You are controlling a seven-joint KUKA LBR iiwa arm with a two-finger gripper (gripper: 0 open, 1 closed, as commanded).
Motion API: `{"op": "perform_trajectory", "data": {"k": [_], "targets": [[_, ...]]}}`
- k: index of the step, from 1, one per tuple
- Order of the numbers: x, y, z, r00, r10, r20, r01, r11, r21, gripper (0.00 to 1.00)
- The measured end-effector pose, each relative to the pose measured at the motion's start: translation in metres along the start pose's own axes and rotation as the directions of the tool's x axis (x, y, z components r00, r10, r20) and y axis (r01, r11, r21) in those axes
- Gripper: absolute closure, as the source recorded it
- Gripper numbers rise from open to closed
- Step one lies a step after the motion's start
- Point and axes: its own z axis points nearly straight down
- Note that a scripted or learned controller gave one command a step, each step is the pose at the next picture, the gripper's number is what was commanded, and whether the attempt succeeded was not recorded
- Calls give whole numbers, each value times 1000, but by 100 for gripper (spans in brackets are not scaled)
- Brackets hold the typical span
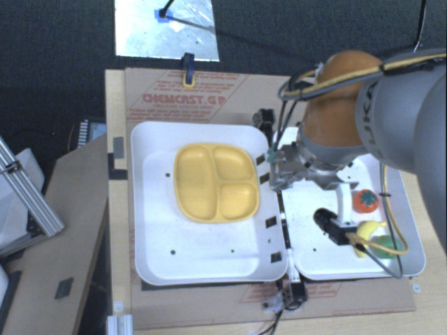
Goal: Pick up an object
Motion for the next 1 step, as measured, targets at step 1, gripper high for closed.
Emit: {"op": "perform_trajectory", "data": {"k": [1], "targets": [[58,-10,4,1000,-1,-1,1,1000,-1,100]]}}
